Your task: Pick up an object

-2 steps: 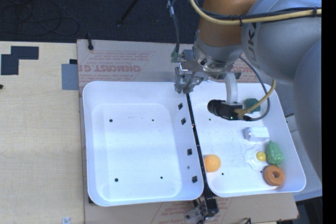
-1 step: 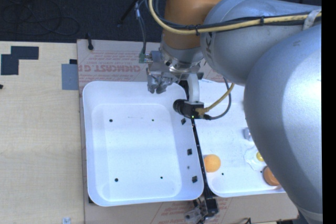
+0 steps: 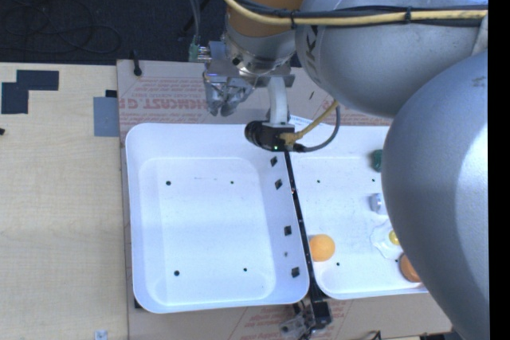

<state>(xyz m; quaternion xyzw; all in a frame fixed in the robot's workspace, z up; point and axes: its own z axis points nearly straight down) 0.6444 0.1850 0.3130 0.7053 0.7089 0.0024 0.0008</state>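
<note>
One orange ball point(image 3: 322, 248) lies in the right bin point(image 3: 343, 287), well apart from the pincer point(image 3: 224, 101).

The grey arm point(image 3: 414, 52) covers the right bin's point(image 3: 343, 283) right edge — a green thing point(image 3: 376, 160), a pale grey thing point(image 3: 376, 204) and an orange thing point(image 3: 409, 267) there show partly, too small to name.

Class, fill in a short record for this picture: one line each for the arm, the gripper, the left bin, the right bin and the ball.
arm: grey arm with orange band, reaching in from the right
gripper: gripper above the far edge of the left bin
left bin: left bin, white, shallow
right bin: right bin, partly hidden by the arm, several small things inside
ball: orange ball in the right bin, near the divider
</note>
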